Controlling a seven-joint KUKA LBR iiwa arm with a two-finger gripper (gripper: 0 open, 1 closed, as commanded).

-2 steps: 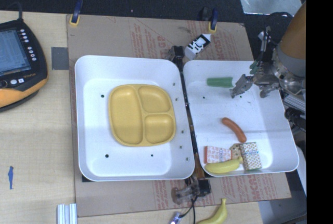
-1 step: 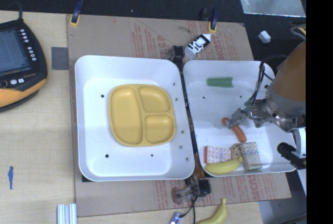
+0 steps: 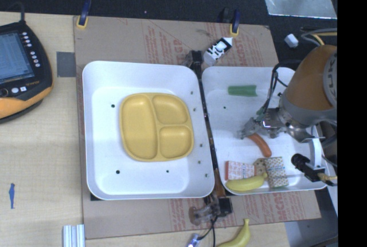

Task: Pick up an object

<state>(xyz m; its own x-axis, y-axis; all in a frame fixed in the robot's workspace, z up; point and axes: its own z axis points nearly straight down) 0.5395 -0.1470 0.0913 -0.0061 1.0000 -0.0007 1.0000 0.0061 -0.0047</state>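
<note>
Two shallow white plastic bins sit side by side on a brown cardboard sheet over the wooden bench (image 3: 40, 183). The left bin (image 3: 103, 171) holds a yellow plastic three-compartment plate (image 3: 156, 126), lying flat near its centre. The right bin (image 3: 229, 77) holds a green rectangular block (image 3: 242, 90) near its far wall, an orange sausage-shaped toy (image 3: 261, 144) near the middle, a red-and-white printed packet (image 3: 239, 170), a tan speckled sponge-like block (image 3: 272, 171) and a yellow toy banana (image 3: 245, 184) along its near wall. The grey arm with the orange band (image 3: 309, 88) reaches in from the right, its pincer (image 3: 255, 127) low over the right bin, just above the upper end of the orange sausage-shaped toy; whether it touches the toy cannot be told, nor whether the pincer is released or clenched. A second yellow banana (image 3: 239, 235) lies on the cardboard outside the bins, near the front edge. A black-and-orange handheld control pendant (image 3: 20, 68) rests on the bench at far left.
</note>
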